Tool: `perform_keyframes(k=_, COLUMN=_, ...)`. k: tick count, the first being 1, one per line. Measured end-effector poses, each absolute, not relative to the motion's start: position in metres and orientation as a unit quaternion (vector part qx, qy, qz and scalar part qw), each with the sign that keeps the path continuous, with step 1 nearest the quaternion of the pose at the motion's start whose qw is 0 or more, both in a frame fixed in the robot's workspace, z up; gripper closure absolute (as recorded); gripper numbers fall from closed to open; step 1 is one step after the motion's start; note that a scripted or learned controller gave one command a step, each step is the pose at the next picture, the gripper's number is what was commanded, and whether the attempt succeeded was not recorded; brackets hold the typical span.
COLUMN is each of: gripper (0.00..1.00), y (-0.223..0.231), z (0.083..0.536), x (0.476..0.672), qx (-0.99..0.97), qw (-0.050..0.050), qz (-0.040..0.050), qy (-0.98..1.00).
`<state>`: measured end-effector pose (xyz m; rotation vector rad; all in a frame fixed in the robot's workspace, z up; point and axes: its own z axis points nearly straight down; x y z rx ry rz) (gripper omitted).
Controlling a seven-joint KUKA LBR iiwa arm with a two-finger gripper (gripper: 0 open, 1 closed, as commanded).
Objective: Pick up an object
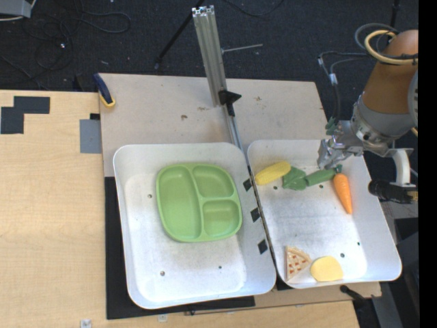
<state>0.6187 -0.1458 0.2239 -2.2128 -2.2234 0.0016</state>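
In the right bin [382,251] lie a yellow corn cob [272,173], a green leafy piece [306,178], an orange carrot [343,192], a pizza slice [295,262] and a round yellow piece [326,269]. My gripper [331,157] hangs over the bin's far side, just above the right end of the green piece and beside the carrot's top. Nothing shows between its fingers.
The left bin [136,265] holds a green divided plate [199,202]. A metal post [210,53] rises behind the bins. A blue-and-yellow tool [104,91] lies at the board's far left corner. Wooden bench surface [48,203] extends to the left.
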Motion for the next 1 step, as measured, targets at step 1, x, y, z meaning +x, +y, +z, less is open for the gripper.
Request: perform_keyframes(k=1, gripper=1.0, y=-0.0925, z=0.2344, x=0.6154, qx=-0.705, qw=0.002, qz=0.0003, qy=-0.709)
